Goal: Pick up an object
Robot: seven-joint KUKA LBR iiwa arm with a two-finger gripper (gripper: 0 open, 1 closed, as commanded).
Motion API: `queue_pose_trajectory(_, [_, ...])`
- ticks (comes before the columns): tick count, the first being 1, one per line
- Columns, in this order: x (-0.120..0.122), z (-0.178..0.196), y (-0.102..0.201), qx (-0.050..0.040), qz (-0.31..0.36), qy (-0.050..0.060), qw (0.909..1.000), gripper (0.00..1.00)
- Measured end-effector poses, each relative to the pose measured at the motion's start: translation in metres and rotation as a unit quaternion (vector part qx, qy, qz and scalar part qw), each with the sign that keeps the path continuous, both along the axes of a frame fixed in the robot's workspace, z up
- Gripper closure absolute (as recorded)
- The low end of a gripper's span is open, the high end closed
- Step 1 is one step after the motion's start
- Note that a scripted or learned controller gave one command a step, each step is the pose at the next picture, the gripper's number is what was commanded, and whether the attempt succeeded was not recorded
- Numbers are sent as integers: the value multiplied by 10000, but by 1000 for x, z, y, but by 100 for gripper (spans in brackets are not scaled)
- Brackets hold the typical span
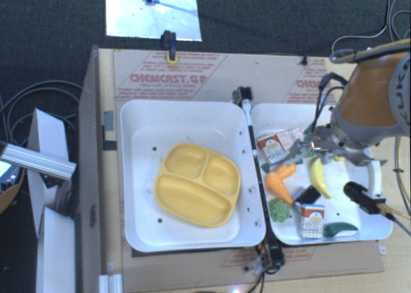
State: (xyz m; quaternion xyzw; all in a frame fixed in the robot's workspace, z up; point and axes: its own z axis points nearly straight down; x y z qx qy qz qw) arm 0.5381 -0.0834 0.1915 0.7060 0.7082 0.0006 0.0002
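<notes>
You have two shallow white bins side by side on the desk [192, 73], whose brown board top carries red printed lettering. The left bin [138, 157] holds a yellow divided tray [198, 184] with three compartments, lying flat near the middle. The right bin [369, 237] sits just beside it, with a black divider strip [255, 157] running between the two. At the desk's far edge you can see a small black and yellow clamp [169, 47]. Beyond that, a pale square sheet [154, 2] lies on the dark carpet. To your left stand white boxes [51, 176] with an aluminium rail [38, 160] across them, and loose cables [26, 102] on the floor.
</notes>
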Motion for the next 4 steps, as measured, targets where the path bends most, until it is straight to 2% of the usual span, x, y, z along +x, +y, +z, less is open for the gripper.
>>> queue_pose_trajectory(1, [-7, -4, -51, -4, -27, 1, 10000, 0])
queue_pose_trajectory(2, [10, -96, -72, -4, -16, 14, 10000, 0])
queue_pose_trajectory(3, [11, -80, -71, -8, -7, -21, 10000, 100])
queue_pose_trajectory(4, [11, -81, -71, 0, -5, -7, 10000, 0])
